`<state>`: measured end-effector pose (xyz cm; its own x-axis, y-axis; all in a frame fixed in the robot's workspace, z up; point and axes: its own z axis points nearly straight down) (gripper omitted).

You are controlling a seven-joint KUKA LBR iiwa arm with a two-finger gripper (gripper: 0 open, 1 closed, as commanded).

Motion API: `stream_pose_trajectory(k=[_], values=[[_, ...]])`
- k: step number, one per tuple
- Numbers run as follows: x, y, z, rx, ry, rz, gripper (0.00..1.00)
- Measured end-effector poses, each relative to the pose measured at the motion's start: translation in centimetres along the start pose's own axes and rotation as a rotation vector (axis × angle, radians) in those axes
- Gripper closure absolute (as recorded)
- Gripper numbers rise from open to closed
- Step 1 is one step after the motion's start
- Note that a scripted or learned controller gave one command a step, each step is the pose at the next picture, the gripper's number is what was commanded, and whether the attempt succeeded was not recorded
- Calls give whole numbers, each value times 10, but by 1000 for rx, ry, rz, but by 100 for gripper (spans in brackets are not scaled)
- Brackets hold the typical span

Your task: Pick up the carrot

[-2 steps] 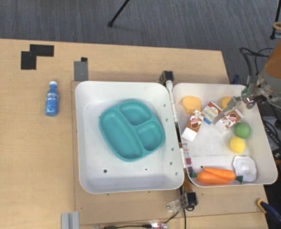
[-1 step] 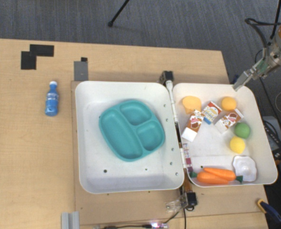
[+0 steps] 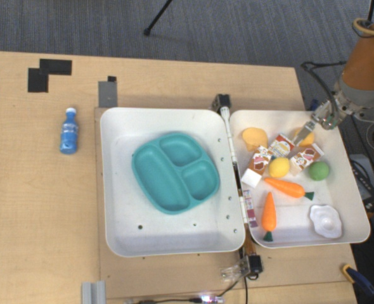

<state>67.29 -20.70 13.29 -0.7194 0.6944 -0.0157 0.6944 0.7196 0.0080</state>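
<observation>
Camera view caught me reaching in from the right, my gripper (image 3: 305, 132) hanging over the far part of the right bin (image 3: 358, 223). My orange band (image 3: 366, 62) sat at the right edge, above the grey wrist. My fingers pointed down and left toward the clutter, but they were small and blurred against the toys, so I could not tell how far apart they stood or whether anything was between them.

Two carrots lay in the right bin. One carrot (image 3: 286, 187) lay nearly flat across the middle, its green top to the right. The second carrot (image 3: 269, 213) stood nearer the front on the left side, tip toward the far side and green end toward the near rim. Both lay well apart from my gripper.

Far of the carrots sat a lemon (image 3: 279, 167), with small printed boxes (image 3: 281, 148) around it. An orange fruit (image 3: 255, 137) lay at the far left of that bin, and a green ball (image 3: 319, 170) lay on the right. A white cube (image 3: 251, 178) rested beside the left wall. A white lumpy piece (image 3: 326, 221), perhaps a toy egg, sat in the near right corner.

The left bin (image 3: 120, 233) held a teal plate (image 3: 175, 171) with three compartments. Out on the bench (image 3: 22, 201), far to the left, a blue bottle (image 3: 69, 132) lay by itself.
</observation>
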Motion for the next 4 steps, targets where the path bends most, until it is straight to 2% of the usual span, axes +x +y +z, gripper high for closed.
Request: stream_pose_trajectory(k=[1, 2, 3, 4], values=[[9, -1, 10, 4, 10, -29, 0], [86, -27, 42, 5, 14, -81, 0], [186, -14, 42, 3, 1, 216, 0], [206, -49, 42, 0, 6, 450, 0]])
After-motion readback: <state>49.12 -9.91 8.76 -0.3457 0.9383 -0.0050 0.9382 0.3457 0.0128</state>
